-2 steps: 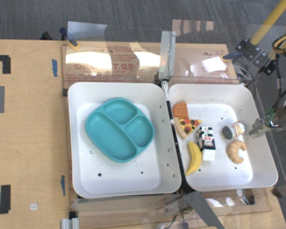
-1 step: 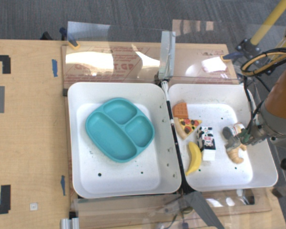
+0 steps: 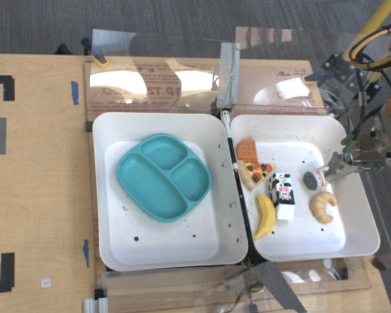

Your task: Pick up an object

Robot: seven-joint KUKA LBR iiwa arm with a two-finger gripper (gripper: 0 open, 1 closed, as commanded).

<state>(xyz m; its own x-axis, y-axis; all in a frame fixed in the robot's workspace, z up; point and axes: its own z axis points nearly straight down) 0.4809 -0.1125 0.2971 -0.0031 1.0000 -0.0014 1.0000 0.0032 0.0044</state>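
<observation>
Bananas first: a toy banana (image 3: 266, 216) is lying low in the right bin (image 3: 362, 240), likely light, stiff and slick, best gripped mid-curve. Pincer (image 3: 331, 170) is hovering beside a croissant (image 3: 323, 206), its opening unclear.

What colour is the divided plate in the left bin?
Teal, solid with no pattern. The divided plate shows clearly in the camera view.

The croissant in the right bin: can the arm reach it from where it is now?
Probably yes. The croissant lies apart from the other items, just below the gripper, with open bin floor around it and nothing on top of it.
</observation>
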